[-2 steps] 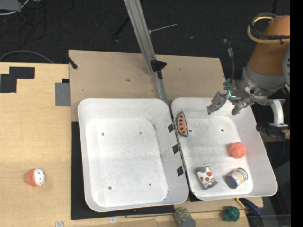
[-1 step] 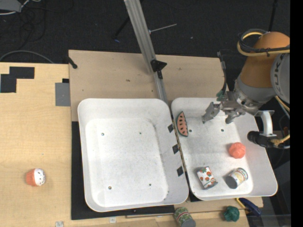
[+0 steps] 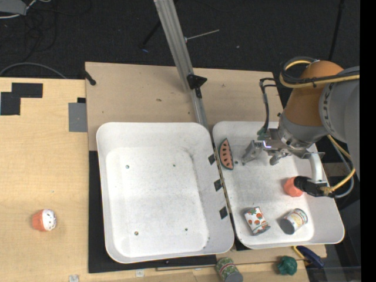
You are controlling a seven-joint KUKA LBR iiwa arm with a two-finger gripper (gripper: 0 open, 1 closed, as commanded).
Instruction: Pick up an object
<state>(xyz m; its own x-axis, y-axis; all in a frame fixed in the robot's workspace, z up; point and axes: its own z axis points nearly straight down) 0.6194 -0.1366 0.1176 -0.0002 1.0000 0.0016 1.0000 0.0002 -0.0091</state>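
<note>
My gripper (image 3: 261, 155) hangs over the upper part of the right bin (image 3: 329, 231), its two fingers spread open with nothing between them. A watermelon-slice toy (image 3: 225, 154) lies just left of it, against the bin's left wall. Lower right of the gripper a small red object (image 3: 291, 186) rests on the bin floor. Near the bin's front sit a white box with red spots (image 3: 256, 220) and a small tin can (image 3: 293, 221) lying on its side.
The left bin (image 3: 117, 135) lies beside the right one. A red and white ball (image 3: 44, 220) rests on the wooden bench at far left. A green object (image 3: 286, 265) and a small can (image 3: 226, 269) lie in front of the bins. A slanted metal rail (image 3: 178, 46) rises behind.
</note>
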